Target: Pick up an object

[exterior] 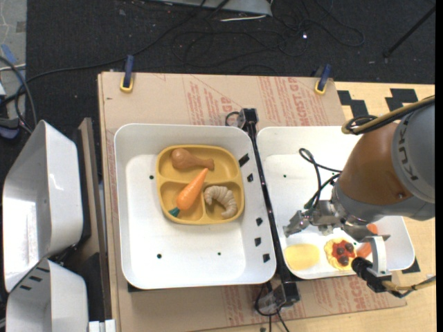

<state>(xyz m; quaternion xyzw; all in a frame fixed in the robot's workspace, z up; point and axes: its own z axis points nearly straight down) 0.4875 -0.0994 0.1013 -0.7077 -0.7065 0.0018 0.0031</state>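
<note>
Over the right bin's (277,144) near edge the gripper (304,221) hangs low, beside a yellow disc (302,256) and a small pizza (340,252); grip state unreadable, nothing visibly lifted; pick judged pending.

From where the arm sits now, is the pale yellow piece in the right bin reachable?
Probably yes. The pale yellow piece lies bare on the right bin floor, nothing on top of it, just beside the pincer. The near bin wall is close, which may crowd the approach.
</note>
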